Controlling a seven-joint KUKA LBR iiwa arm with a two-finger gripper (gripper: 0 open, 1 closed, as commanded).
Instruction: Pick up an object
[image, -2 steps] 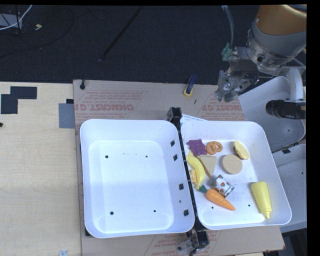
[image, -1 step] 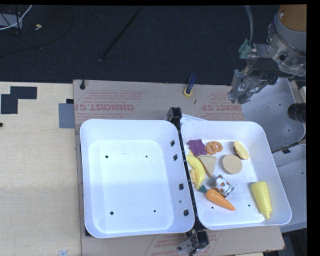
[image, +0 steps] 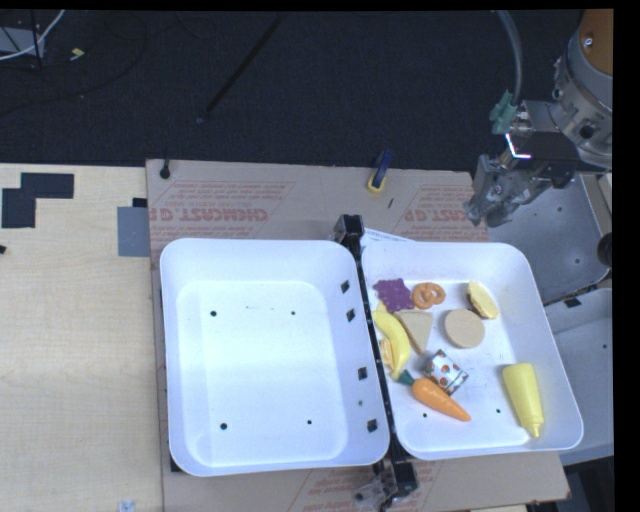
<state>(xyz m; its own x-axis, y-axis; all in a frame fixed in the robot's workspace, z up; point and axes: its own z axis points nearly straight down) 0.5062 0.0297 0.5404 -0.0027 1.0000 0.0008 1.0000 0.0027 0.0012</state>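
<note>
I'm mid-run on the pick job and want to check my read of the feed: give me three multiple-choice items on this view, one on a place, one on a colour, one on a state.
1. In which bin do the toy foods lie?
A. the left bin
B. the right bin
C. some in each

2. What colour is the bottle near the right bin's lower right corner?
A. yellow
B. green
C. blue

3. Where is the hand now?
A. down among the foods
B. over the left bin
C. beyond the right bin's far edge, apart from every object

Answers:
1 B: the banana, carrot and the rest all lie in the right bin, none in the left bin.
2 A: the bottle is plain yellow.
3 C: the hand sits over the bench past the bin's upper rim, touching nothing.
</note>
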